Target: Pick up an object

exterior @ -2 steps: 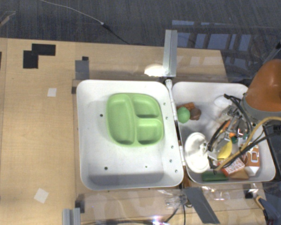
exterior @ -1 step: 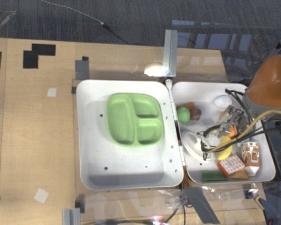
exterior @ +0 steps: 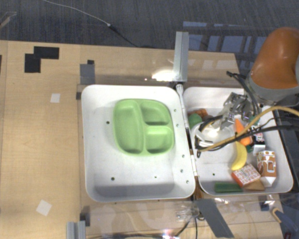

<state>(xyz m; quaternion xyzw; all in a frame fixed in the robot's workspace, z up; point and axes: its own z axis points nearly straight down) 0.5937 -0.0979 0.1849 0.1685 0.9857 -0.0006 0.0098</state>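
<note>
While gripper (exterior: 235,109) hovers, banana (exterior: 239,158) just below, carrot (exterior: 242,132) beside.

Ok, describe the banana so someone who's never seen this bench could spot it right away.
Look in the right bin, the one crowded with small items, not the left bin holding the green tray. The banana lies near the middle, just below an orange carrot. It is the only yellow, curved piece there.
</note>
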